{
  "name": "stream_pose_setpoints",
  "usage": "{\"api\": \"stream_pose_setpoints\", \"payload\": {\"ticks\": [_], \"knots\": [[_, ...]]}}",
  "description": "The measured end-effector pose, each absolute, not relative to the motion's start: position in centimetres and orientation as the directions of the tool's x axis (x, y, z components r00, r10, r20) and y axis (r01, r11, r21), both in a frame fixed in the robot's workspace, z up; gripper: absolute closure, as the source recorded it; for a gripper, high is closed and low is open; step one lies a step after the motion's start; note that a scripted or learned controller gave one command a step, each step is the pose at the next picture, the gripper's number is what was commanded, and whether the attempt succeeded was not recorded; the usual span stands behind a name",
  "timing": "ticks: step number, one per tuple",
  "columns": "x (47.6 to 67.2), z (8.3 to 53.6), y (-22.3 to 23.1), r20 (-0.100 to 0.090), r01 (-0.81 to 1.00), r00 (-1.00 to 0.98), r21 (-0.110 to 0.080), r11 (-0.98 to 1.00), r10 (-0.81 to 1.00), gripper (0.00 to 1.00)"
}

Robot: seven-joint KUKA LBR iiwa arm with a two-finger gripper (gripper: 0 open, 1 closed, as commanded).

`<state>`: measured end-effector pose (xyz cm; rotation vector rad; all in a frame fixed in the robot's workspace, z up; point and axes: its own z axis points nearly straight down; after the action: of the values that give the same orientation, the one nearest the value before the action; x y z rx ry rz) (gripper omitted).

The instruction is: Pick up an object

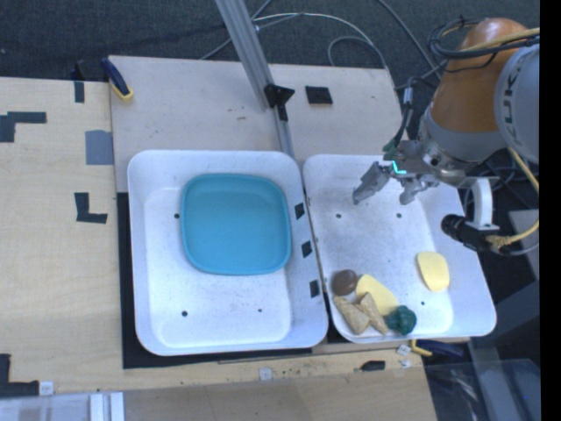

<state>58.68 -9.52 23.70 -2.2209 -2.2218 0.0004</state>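
My gripper [387,190] hangs over the back of the right bin [368,226], open, with nothing between its two grey fingers. Near the bin's front edge lies a cluster of small objects: a brown round piece [343,281], a yellow piece [375,292], tan wedge-shaped pieces [358,313] and a dark green lump [402,320]. A separate yellow oval object [432,271] lies to the right of the cluster. All of these are well in front of the gripper and apart from it.
The left bin [158,261] holds a blue square plate [235,223]. A slanted metal post [254,60] rises behind the bins. Cables [351,24] loop at the back right. A white cable loop [480,202] hangs by the arm's wrist.
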Motion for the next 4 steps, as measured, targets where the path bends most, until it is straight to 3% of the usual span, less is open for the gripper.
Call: {"api": "stream_pose_setpoints", "payload": {"ticks": [1, 4], "knots": [[58.7, 23.7, -9.5, 0.0, 1.0, 0.0, 0.0, 0.0, 1.0, 0.0], [58.0, 8.8, -9.3, 0.0, 1.0, -0.001, 0.0, 0.001, 1.0, 0.0]]}}
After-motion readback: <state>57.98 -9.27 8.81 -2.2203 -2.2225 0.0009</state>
